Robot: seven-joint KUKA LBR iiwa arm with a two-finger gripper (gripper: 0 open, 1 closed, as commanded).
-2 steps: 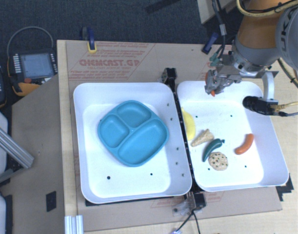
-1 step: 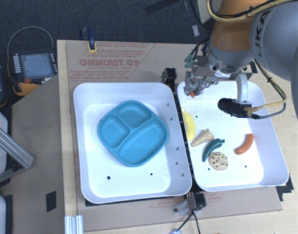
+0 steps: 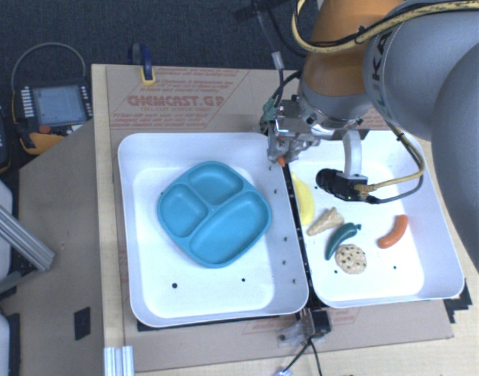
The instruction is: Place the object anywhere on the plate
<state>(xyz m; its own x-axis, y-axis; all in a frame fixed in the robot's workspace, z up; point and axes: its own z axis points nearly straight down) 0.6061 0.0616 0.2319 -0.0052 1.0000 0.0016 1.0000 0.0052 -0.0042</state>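
Observation:
A blue plate (image 3: 214, 211) with three compartments lies in the left bin (image 3: 145, 272) and has nothing on it. My gripper (image 3: 277, 153) hangs over the ridge between the two bins, just past the plate's far right corner. In the right bin (image 3: 427, 265) lie a yellow banana-shaped piece (image 3: 304, 198), a beige wedge (image 3: 325, 222), a green pepper (image 3: 341, 238), a speckled cookie (image 3: 351, 258) and an orange sausage (image 3: 393, 231). The gripper's tip is small and dark here, and I see no object clearly held in it.
The grey arm with its orange band (image 3: 345, 30) covers the far right of the scene and the right bin's back edge. The bins' raised rims meet in a ridge (image 3: 295, 241) between plate and food pieces. A screen device (image 3: 57, 104) sits off the bench at far left.

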